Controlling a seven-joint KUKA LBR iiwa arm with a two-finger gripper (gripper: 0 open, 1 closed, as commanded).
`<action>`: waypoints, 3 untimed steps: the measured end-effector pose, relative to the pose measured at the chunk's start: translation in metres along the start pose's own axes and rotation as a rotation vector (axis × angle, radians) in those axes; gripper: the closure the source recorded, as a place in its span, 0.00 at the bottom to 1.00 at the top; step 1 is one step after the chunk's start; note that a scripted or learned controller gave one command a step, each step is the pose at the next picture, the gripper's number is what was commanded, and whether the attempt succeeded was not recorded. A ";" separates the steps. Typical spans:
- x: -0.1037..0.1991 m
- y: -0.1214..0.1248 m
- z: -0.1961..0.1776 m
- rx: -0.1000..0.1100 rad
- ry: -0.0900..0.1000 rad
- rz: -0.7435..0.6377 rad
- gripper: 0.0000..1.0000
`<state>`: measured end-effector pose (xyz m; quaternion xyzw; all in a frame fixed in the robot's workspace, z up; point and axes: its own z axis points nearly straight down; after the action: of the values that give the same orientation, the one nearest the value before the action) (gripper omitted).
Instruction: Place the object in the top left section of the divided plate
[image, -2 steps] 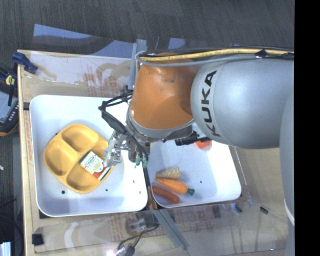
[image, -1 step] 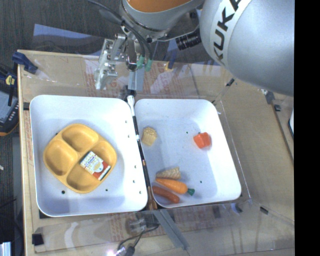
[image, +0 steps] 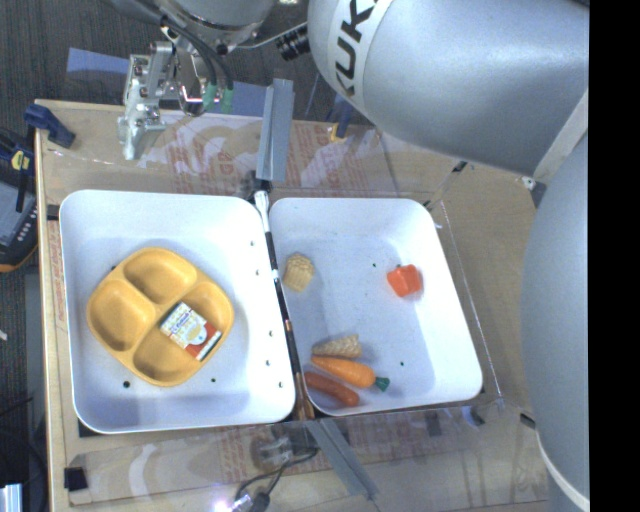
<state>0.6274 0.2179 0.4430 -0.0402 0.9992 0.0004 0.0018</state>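
Observation:
A yellow divided plate (image: 125, 312) lies in the left white bin (image: 90, 218), turned at an angle. A small printed packet (image: 189, 329) rests in the plate's right-hand section. The other sections hold nothing. My gripper (image: 140, 112) hangs high over the bench behind the left bin's far edge, well away from the plate and from everything in the right bin. Nothing shows in its grasp.
The right white bin (image: 440, 330) holds a beige lump (image: 298, 271), an orange-red piece (image: 405, 281), a pale corn-like piece (image: 337, 346), a carrot (image: 345, 371) and a red sausage (image: 330, 390). The big grey arm (image: 450, 70) covers the upper right.

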 end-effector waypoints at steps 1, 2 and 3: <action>-0.029 -0.001 -0.001 0.000 -0.002 -0.260 1.00; -0.029 -0.001 -0.001 0.000 -0.005 -0.482 1.00; -0.029 -0.001 -0.002 0.000 -0.007 -0.718 1.00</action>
<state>0.6561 0.2194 0.4449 -0.3888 0.9213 -0.0003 0.0051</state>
